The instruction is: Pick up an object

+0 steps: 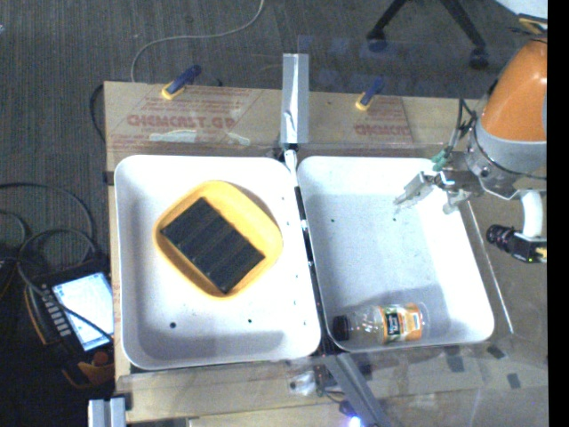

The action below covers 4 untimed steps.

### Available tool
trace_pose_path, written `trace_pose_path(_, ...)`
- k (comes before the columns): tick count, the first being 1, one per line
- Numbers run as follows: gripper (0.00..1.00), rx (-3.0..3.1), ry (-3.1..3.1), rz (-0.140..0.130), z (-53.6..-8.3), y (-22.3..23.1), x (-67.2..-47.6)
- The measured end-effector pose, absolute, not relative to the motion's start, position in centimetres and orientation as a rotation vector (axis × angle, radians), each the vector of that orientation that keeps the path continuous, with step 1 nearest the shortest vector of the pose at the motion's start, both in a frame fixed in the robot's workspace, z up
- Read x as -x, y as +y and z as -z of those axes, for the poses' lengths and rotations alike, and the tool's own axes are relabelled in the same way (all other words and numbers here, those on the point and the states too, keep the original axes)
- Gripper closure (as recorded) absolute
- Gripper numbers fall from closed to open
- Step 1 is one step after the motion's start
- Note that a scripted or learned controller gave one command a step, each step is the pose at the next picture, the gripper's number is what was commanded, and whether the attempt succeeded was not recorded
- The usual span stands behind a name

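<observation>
While the claw is held spread and empty near the right bin's far right corner, nothing is gripped. The bottle is laid along the near edge, its long axis parallel to that edge.

two blue-handled clamps with yellow tips, one at the far left and another at the far right, sit on the counter edge. a metal post stands between the bins. on the carpet lie a thin cable, a tablet at lower left, and an office chair base.
</observation>
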State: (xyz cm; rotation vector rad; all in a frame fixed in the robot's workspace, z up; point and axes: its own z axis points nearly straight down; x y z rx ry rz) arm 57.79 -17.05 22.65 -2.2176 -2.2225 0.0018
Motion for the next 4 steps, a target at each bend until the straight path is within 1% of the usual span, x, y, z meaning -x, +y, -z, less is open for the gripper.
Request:
trace_pose_path(1, 0.00, 1.894, -2.503, 0.000, -18.2, -13.9, -48.4)
trace_pose_path(2, 0.00, 1.772, -2.592, 0.001, -12.7, -15.7, -48.4)
trace_pose_path(3, 0.00, 2.024, -2.403, -0.001, -11.9, -19.8, -52.3)
trace_pose_path(4, 0.00, 1.562, -2.738, 0.009, -9.2, -22.1, -53.3)
